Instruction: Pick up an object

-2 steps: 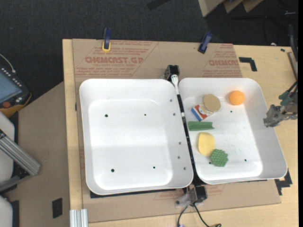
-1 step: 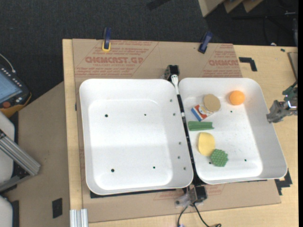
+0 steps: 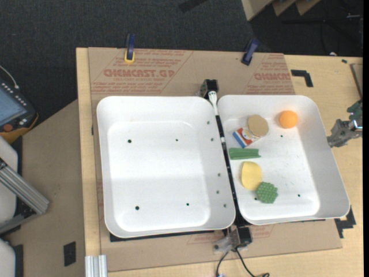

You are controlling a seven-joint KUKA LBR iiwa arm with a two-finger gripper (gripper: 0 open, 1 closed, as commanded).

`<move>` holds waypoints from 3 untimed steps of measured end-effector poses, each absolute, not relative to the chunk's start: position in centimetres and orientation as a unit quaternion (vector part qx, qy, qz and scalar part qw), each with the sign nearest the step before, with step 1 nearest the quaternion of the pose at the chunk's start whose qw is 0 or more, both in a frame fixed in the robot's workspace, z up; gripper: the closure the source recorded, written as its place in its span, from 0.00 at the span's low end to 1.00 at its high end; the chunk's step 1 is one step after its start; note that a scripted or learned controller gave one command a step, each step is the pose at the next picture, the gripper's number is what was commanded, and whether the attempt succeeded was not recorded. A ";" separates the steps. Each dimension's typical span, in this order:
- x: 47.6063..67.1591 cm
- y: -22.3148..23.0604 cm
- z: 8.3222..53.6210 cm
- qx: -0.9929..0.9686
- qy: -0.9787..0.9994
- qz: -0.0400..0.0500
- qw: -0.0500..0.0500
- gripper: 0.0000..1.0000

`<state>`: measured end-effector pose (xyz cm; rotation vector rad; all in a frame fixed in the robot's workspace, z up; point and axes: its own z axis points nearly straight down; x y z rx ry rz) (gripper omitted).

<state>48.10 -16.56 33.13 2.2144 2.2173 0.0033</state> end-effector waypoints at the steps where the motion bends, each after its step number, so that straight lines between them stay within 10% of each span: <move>1: 48.2 -16.6 34.2 0.706 0.708 0.002 0.006 1.00; 3: 48.3 -16.6 36.2 0.706 0.708 0.002 0.009 1.00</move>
